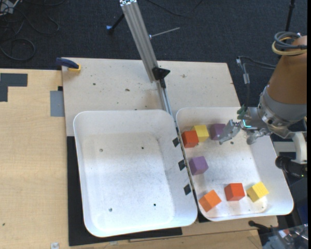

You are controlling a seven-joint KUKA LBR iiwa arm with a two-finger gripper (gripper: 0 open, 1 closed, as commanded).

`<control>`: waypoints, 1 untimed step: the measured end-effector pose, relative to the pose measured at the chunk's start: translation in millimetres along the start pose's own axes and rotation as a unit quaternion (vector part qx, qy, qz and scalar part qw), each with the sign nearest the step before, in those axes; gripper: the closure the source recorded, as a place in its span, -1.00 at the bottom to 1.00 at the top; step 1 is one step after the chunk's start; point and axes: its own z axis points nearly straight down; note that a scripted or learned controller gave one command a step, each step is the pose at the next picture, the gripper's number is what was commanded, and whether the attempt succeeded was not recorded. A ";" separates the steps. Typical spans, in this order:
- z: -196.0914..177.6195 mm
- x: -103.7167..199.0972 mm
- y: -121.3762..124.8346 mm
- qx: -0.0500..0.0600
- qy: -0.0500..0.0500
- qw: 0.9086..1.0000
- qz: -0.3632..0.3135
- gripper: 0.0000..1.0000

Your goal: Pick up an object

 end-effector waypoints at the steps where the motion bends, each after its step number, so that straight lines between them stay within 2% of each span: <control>1: -2.1 -1.5 0.5 -0.002 0.000 1.000 0.002 -1.00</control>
